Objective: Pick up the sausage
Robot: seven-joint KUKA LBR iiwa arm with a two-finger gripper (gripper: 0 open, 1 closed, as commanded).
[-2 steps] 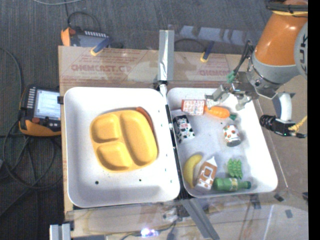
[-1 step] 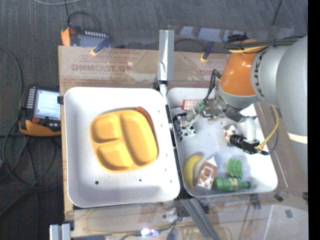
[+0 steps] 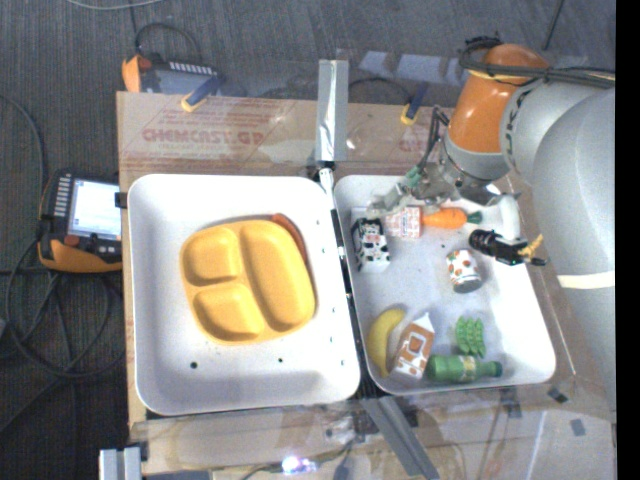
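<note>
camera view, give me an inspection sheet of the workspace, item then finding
surface: left bin and right bin, white, side by side on a cardboard sheet
job's things: sausage, a reddish-brown sliver in the left bin, mostly hidden behind the yellow compartment tray
clutter: in the right bin, carrot, pink carton, cow-patterned carton, patterned cup, banana, juice carton, green bottle
grippers: gripper over the right bin's far end, beside the carrot, away from the sausage
cables: black cables on the carpet, left
surroundings: handheld pendant left of the bins
</note>
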